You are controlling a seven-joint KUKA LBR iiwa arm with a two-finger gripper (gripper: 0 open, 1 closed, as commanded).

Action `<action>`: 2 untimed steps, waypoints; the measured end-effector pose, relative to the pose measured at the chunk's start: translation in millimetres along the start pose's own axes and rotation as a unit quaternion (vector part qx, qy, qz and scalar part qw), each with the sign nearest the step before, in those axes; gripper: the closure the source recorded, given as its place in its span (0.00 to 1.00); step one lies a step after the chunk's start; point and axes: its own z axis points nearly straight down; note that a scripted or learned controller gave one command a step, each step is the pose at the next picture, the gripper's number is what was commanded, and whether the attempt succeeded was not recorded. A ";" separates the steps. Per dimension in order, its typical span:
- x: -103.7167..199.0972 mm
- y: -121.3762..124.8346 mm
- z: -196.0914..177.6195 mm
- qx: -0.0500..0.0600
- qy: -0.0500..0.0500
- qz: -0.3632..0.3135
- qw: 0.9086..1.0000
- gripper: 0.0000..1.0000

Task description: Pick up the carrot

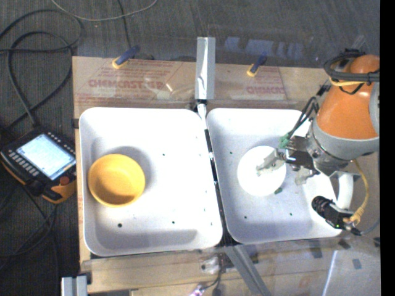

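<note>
Fingers (269, 164) spread apart over white plate (254, 180) in right bin (247, 125), nothing seen between them; carrot's place cannot be told. Left bin (173, 134) alongside, holding yellow bowl (116, 179), both on wooden surface (142, 82). Around it dark carpeted floor (278, 11), loose cables (24, 60), lit-screen pendant (40, 162) at left.

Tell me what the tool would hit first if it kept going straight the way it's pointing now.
The tool points toward the view's left and downward, over the white plate in the right bin. It would probably meet that plate first, though its height above the plate is unclear from this view.
</note>
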 end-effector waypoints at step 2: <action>9.7 -2.0 -49.4 -0.001 -0.001 0.083 0.997 0.00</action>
